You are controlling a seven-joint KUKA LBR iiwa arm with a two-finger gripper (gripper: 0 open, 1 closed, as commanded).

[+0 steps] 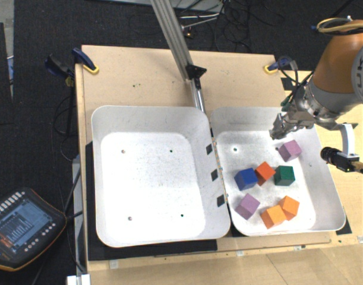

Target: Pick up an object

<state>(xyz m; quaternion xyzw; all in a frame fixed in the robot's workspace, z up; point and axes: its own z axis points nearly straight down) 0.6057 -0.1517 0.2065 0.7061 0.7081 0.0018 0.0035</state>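
Arm over the right bin, jaws above the blocks; no legible writing.
Gripper sits at the bin's upper right, just above a purple block; can't tell jaws' state, nothing seen between them. Other blocks in same bin: blue, small orange, green in a touching row; 2nd purple lower left; two orange blocks near the front wall. Left bin beside it on the counter. Metal pole slants in from the top. Pendant w/ lit screen at lower left, text too small to read. Blue-yellow clamps at counter's back corners.
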